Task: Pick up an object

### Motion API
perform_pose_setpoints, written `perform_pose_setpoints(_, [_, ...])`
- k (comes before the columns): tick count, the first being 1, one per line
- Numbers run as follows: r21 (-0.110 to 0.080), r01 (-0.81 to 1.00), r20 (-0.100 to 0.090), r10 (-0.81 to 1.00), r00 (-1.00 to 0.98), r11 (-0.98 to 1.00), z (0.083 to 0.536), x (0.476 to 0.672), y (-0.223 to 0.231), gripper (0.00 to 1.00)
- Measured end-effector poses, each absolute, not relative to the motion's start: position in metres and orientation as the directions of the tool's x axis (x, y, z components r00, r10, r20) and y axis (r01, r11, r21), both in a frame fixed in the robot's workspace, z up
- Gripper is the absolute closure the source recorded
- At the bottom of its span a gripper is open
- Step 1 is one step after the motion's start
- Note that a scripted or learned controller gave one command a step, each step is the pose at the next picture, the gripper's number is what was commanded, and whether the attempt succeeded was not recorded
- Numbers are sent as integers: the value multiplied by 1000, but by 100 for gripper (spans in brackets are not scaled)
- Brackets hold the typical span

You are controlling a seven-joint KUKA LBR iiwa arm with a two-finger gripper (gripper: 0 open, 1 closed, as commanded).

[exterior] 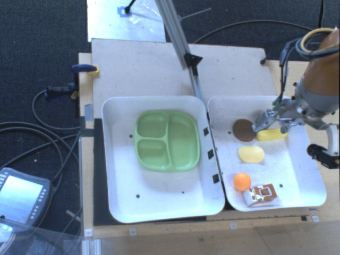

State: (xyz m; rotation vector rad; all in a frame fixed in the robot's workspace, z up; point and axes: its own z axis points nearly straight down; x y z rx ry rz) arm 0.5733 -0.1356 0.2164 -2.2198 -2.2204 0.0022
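The right bin holds several small items. A brown disc lies at its upper left, with a long yellow piece just to its right. Below them sit a pale yellow lump, an orange ball and a brown-and-white packet. My gripper hangs low over the upper part of this bin, right above the long yellow piece and beside the brown disc. Nothing is seen lifted off the bin floor.
The left bin carries a green divided plate in its middle. A metal pole slants down to the gap between the bins. The arm's orange band is at the right edge, and cables lie left of the bench.
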Motion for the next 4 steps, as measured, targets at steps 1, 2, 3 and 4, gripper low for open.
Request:
perform_pose_setpoints(1, [-4,1000,1,1000,-1,1,159,565,-131,0])
perform_pose_setpoints(2, [-4,1000,1,1000,-1,1,96,568,-131,0])
perform_pose_setpoints(3, [3,1000,0,1000,0,0,111,570,-131,100])
perform_pose_setpoints(4, [7,1000,-1,1000,-6,6,163,568,-122,100])
